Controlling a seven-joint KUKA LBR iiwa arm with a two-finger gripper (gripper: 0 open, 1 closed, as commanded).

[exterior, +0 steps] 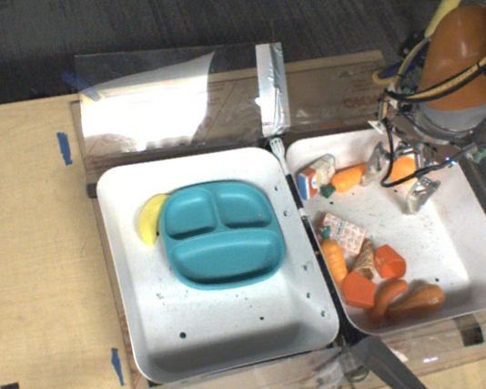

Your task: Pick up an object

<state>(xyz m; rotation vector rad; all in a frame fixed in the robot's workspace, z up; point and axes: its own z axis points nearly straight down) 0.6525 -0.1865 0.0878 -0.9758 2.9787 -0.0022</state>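
arm: grey KUKA with orange band (463, 46), comes in from the upper right, wrist over the far right part of the right bin
gripper (409, 178): low over the right bin's far half, cables around it; fingers too cluttered to read, cannot tell if wide, narrow or holding anything
orange piece (401, 168): small, right at the gripper; cannot tell if it is gripped or just lying under it
right bin (471, 234): white, shallow, holds the food toys
carrot by carton (348, 180): orange, far left of the right bin, just left of the gripper
small carton (316, 177): red and white, touching that carrot
wrapper (345, 233): patterned, middle left of the right bin
second carrot (335, 259): along the left wall, just below the wrapper
red-orange blocks (374, 276): 2, near side, close together
sausage (406, 298): brown, near edge of the right bin, touching the blocks
left bin (155, 333): white
teal plate (222, 231): 3 compartments, centre of the left bin
banana (149, 217): yellow, partly under the plate's left edge
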